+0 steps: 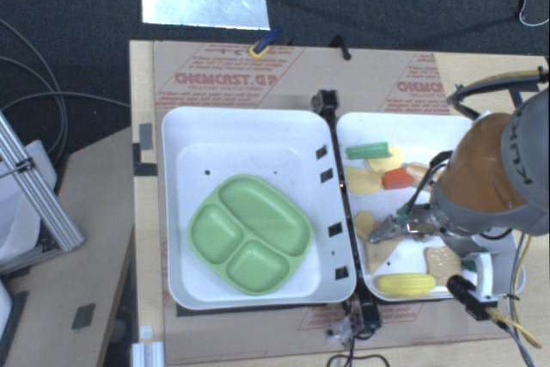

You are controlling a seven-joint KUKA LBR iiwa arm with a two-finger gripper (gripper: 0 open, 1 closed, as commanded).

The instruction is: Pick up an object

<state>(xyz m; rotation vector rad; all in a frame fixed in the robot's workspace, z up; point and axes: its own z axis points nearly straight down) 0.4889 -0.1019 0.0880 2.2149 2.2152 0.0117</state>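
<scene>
The right bin holds several toy foods: a green bar, a pale yellow piece, a red piece, a tan round piece, a tan wedge, a cracker and a yellow corn cob. My gripper is low in this bin, just right of the tan round piece and right above the tan wedge. The orange-banded wrist covers the bin's right part.
The left bin holds a green three-section plate. A black divider with clips runs between the two bins. Cables and a small black part hang at the arm's lower right.
</scene>
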